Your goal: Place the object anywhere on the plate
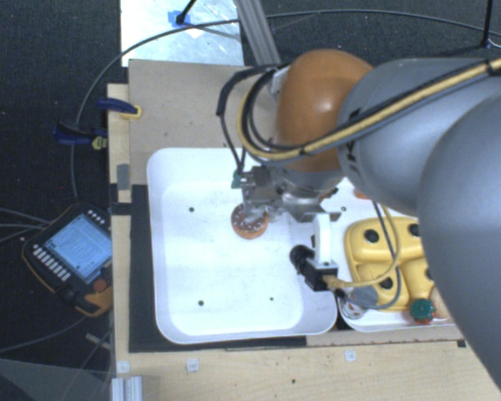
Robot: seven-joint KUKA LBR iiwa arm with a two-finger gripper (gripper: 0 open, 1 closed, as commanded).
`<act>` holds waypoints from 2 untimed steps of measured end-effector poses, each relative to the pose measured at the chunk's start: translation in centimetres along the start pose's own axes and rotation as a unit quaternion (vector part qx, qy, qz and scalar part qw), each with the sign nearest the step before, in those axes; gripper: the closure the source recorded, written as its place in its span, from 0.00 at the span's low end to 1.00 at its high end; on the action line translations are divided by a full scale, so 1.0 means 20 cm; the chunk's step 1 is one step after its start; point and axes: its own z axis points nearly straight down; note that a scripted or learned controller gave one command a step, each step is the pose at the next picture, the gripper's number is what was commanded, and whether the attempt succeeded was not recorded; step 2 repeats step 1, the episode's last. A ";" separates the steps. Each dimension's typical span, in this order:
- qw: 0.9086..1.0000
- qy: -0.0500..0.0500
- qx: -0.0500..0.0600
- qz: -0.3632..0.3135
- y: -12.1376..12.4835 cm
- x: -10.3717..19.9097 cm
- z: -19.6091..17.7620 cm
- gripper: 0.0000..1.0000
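Round brown object (250,223) sits right under your gripper (256,200) in the left white bin (184,307); can't tell the gripper's state or whether it's got hold of anything.

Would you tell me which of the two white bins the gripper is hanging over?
The left bin, the larger one in view: the gripper sits above a small round brown object there. The right bin holds a yellow item.

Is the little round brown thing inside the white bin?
Yes. The small round brown object lies inside the left white bin, on its floor.
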 end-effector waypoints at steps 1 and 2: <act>1.000 -0.001 -0.001 0.003 0.01 -0.01 -0.01 0.00; 1.000 -0.001 -0.001 0.003 0.01 -0.01 -0.01 0.00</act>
